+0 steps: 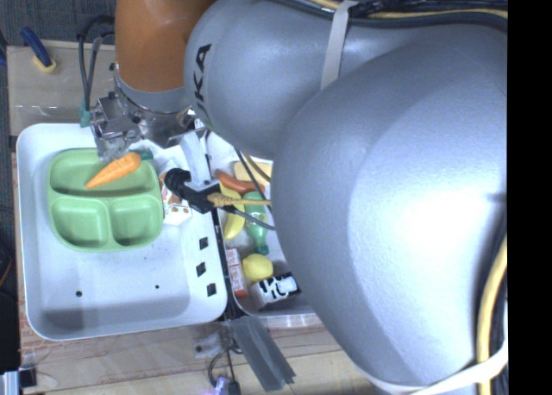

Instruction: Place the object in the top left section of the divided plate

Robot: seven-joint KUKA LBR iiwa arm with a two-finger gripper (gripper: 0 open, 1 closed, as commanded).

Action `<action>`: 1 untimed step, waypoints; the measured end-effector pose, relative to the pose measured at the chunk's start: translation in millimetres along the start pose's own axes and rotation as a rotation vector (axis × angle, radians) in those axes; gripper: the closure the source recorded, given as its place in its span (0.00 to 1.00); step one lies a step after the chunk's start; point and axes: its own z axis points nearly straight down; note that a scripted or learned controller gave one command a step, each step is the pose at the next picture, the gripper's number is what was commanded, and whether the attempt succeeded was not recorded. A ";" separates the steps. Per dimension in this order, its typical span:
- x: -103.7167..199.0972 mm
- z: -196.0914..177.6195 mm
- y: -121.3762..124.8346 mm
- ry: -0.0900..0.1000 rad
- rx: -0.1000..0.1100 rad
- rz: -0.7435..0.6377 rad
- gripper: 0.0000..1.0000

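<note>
A green divided plate (65,225) lies in the left white bin (103,298), with one long section at the top and two smaller ones below. An orange carrot (112,171) lies slanted across the top section, its thick end pointing right toward the plate's upper right rim. My gripper (112,133) hangs just above that rim, under the orange wrist band, right over the carrot's thick end. The view does not show whether it touches the carrot. The arm hides most of the right side of the view.
The right bin (259,307) holds several toy foods, among them a yellow lemon (256,266), a green piece (257,231) and a red-orange piece (233,182). A small patterned item (177,210) lies beside the plate's right edge. A blue-handled tool (39,48) rests on the bench at far left.
</note>
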 end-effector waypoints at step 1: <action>0.0 0.2 -0.1 0.000 0.000 0.000 0.00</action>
